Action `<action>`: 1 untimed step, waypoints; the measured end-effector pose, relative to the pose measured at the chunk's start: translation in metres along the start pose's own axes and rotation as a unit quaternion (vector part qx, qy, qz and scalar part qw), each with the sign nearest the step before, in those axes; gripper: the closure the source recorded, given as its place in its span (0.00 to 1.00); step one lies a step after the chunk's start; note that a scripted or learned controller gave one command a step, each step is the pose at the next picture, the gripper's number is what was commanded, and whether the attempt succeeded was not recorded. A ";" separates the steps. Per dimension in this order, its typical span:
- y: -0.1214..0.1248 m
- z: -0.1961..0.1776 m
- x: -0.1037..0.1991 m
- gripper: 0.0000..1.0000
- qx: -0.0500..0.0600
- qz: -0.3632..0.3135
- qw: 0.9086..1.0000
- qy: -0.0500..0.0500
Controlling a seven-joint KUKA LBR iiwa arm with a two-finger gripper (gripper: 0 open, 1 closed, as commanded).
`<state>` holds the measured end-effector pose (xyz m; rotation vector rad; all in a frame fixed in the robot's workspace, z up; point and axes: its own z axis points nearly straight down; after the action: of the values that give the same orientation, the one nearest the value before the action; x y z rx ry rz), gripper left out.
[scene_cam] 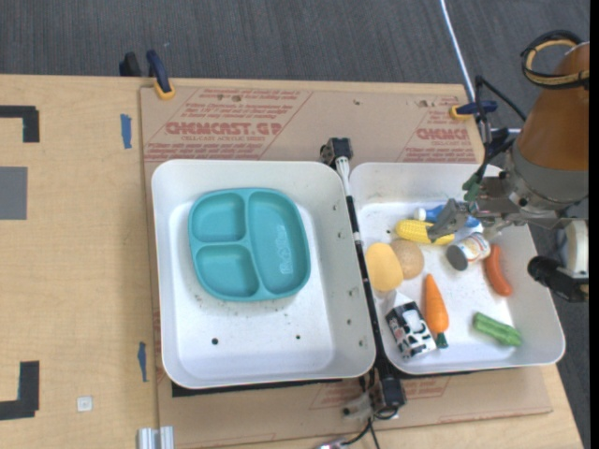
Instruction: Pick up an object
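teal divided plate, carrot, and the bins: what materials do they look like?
Teal plate: looks like moulded plastic, matte with a soft sheen, three formed compartments.
Carrot: probably plastic toy food, uniform orange with a smooth glossy surface.
Left bin and right bin: likely thin formed plastic, white, rounded corners; the left is scuffed and speckled.

I see my arm (pixel 554 134) reaching in from the right, wrist tilted, gripper (pixel 447 221) angled down and leftward.

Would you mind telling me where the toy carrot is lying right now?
The toy carrot lies in the right bin, near its middle, between the black-and-white toy on the camera view's left and the green vegetable on its right.
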<state>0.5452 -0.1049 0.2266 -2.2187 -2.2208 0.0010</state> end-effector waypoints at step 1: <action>-0.049 0.100 0.006 0.00 -0.001 -0.010 1.000 -0.001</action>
<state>0.4962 -0.0985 0.1269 -2.1987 -2.2440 -0.0005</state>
